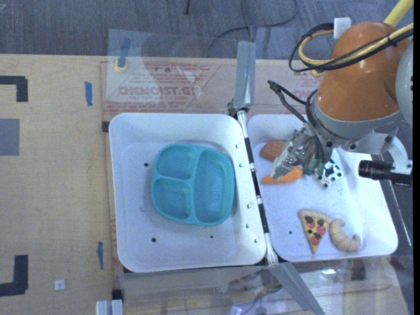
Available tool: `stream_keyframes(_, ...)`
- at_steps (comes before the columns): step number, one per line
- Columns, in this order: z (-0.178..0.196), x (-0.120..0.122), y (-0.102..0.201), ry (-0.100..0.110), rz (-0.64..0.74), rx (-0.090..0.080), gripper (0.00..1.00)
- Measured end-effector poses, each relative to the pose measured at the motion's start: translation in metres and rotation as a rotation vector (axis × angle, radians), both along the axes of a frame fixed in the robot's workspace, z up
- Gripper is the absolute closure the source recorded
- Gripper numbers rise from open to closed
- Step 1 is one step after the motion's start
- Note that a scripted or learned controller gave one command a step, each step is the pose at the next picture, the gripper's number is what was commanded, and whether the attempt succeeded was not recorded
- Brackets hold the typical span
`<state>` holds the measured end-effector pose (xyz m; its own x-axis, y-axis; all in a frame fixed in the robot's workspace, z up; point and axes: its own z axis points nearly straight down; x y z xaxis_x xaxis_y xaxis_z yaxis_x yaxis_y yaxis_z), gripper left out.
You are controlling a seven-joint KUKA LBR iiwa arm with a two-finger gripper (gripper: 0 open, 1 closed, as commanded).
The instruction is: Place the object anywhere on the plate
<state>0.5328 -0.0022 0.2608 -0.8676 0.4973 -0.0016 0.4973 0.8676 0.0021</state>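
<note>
Gripper (289, 166) down in the right bin, plate unfilled.
Its grip state I cannot tell; the orange carrot-like toy (283, 176) lies just beneath it, and the teal three-compartment plastic plate (193, 184), well left, awaits anything.

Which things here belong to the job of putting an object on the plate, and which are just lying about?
Job:
plate, in the left bin
gripper, down in the right bin
carrot, under the gripper

Lying about:
pizza slice
croissant
brown piece
dice
</note>
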Motion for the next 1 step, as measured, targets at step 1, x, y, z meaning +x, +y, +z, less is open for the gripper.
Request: stream_keyframes(1, -0.0315, 0.0571, 0.0471, -0.004, -0.178, 0.000, 1.00)
